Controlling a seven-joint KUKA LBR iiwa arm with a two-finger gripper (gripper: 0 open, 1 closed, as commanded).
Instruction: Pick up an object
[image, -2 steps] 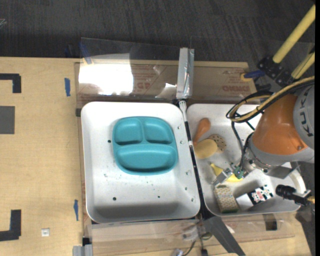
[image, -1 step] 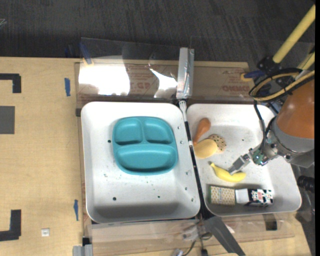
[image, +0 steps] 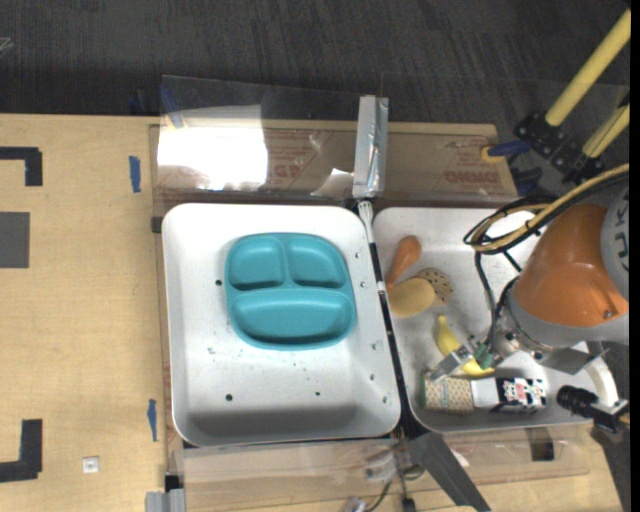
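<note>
**Arm low over the right bin's clutter**

A yellow banana-like toy (image: 447, 338) lies in the right bin (image: 440, 225), near a tan round piece (image: 411, 296) and an orange carrot-like piece (image: 403, 256). The gripper (image: 478, 357) sits just beside it; its opening cannot be told. A teal divided plate (image: 290, 289) rests in the left bin (image: 200, 390).

Grey robot arm with an orange band reaches in from the right, gripper (image: 470, 358) lowered (wrist angled downward).
</note>
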